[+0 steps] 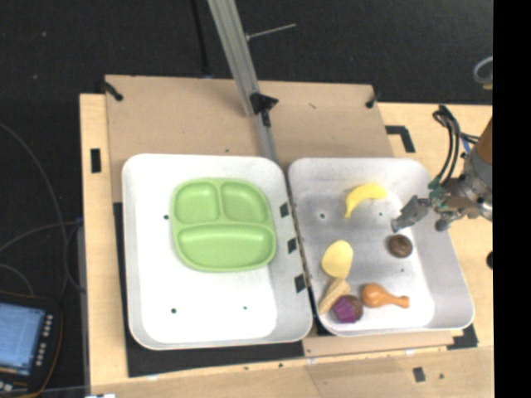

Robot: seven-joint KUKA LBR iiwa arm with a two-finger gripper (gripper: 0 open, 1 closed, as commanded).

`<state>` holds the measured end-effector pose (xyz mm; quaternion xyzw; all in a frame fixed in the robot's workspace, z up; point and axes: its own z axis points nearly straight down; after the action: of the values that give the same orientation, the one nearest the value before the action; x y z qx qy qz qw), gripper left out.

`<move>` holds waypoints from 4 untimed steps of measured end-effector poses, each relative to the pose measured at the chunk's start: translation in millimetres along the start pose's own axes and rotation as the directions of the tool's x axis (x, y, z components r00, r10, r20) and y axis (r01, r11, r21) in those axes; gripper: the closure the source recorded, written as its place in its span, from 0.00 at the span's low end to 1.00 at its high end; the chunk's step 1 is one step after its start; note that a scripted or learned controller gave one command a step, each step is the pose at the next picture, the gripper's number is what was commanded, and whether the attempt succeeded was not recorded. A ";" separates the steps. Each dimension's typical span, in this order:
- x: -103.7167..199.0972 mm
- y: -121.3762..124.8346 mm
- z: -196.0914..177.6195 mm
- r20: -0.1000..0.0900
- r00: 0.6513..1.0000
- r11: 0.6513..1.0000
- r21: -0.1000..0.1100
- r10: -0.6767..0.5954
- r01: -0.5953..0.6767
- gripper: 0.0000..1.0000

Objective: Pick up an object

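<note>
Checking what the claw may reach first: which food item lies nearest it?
The small brown round item, just below the claw; the banana lies farther left.

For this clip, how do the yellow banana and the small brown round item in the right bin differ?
The banana is yellow, long and curved; the brown item is dark and round. The banana looks larger. The banana lies toward the bin's far side, left of the gripper; the brown item sits just below the gripper. Both lie loose on the right bin floor.
</note>
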<state>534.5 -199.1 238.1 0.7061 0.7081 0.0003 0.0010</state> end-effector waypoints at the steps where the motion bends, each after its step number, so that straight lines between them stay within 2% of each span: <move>1: 0.0 0.0 -0.1 0.000 1.000 1.000 0.000 0.001 -0.001 0.00; 3: 1.0 -6.5 121.6 -0.001 1.000 1.000 0.007 0.004 -0.004 0.00; 4: 0.1 -6.6 137.9 0.000 1.000 1.000 0.003 0.005 -0.005 0.00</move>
<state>528.2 -199.1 100.1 0.7081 0.7062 -0.0008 0.0001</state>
